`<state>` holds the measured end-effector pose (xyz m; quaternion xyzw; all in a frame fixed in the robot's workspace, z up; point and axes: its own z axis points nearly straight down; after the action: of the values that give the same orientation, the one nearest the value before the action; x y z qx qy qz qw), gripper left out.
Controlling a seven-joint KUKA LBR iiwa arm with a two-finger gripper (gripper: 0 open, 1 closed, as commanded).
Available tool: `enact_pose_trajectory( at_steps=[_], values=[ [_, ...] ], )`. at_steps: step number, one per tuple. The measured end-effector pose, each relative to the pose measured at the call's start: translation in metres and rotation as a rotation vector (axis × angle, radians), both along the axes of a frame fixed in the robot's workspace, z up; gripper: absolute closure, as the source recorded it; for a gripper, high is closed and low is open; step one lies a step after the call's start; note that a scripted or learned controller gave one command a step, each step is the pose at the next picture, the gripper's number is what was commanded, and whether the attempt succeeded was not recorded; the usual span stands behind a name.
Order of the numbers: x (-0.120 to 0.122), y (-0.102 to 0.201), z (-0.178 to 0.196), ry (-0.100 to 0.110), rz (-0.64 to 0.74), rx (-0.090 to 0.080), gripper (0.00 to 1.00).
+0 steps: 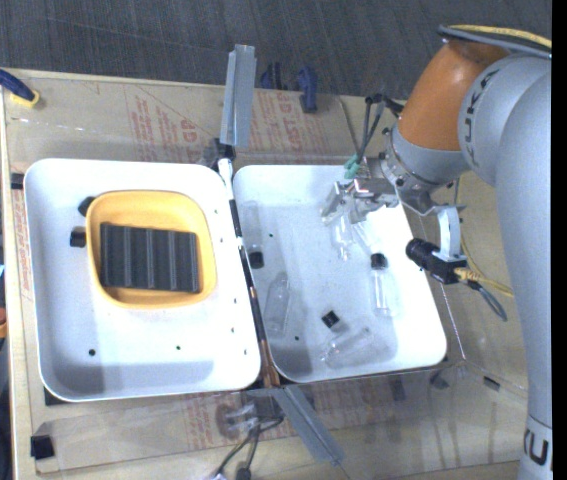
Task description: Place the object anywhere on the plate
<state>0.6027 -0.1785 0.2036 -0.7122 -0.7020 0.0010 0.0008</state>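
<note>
Clear vial well below gripper; finger state: cannot tell. Risk: transparent plastic slips, never reaches yellow plate.

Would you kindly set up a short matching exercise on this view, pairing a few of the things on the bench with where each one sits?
Things:
1. yellow plate
2. gripper
3. small black piece
4. blue clamp

Places:
A. upper part of the right bin
B. far left corner of the bench
C. inside the left bin
D. lower middle of the right bin's floor

Pairs: 1-C, 2-A, 3-D, 4-B
</note>
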Motion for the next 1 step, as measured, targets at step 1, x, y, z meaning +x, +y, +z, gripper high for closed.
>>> enact_pose_trajectory(
  at_steps=[1],
  values=[
    [0.0098, 0.1123, -0.0075, 0.003, -0.063, 0.001, 1.0]
  ],
)
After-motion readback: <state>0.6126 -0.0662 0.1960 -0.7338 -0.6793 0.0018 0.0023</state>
